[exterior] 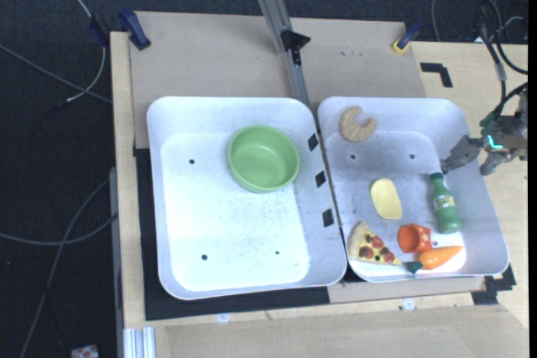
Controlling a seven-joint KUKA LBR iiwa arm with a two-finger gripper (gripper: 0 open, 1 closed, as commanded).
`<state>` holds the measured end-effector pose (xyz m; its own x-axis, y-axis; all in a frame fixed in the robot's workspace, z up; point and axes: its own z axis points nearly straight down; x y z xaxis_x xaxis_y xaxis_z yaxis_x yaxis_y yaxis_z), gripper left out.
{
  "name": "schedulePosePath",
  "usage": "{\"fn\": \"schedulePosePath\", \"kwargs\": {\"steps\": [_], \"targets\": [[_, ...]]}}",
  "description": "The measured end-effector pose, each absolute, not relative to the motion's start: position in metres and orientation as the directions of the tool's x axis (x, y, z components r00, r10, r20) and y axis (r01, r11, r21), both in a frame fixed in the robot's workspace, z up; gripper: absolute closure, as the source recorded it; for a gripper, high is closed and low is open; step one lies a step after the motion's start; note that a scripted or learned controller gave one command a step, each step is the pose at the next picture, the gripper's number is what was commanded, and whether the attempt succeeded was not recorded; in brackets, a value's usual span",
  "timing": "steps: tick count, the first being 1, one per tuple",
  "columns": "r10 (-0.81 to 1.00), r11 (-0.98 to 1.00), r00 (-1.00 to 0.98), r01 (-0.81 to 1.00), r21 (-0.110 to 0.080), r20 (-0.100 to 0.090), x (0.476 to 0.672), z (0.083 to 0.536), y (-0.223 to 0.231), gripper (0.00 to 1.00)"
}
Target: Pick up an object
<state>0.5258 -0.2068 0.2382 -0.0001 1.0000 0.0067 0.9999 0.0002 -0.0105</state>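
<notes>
The right bin (419, 117) holds several small objects. A tan croissant-shaped piece (358, 123) lies at its back, a yellow oval piece (386, 199) in the middle, and a green bottle (445, 202) to the right. A pizza slice (373, 246), a small red object (411, 237) and an orange carrot (438, 256) crowd the front edge. My gripper (472, 161) hangs over the bin's right rim, up and to the right of the green bottle. It is open, its two fingers spread with nothing between them.
A green bowl (263, 158) sits at the back of the left bin (193, 264). A slanted metal bar (273, 4) runs down to the gap between the bins. Blue and yellow clamps (132, 29) hold the bench's back corners.
</notes>
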Motion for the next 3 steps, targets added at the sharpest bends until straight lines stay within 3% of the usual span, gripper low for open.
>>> {"fn": "schedulePosePath", "kwargs": {"steps": [1,2,3], "targets": [[1.000,0.001,-0.001,1.000,-0.005,0.005,0.527,0.241,-0.207,0.00],[1.000,-0.001,0.001,1.000,-0.015,0.008,0.523,0.176,-0.208,0.00],[1.000,-0.001,0.001,1.000,-0.011,0.005,0.528,0.114,-0.204,0.00]]}}
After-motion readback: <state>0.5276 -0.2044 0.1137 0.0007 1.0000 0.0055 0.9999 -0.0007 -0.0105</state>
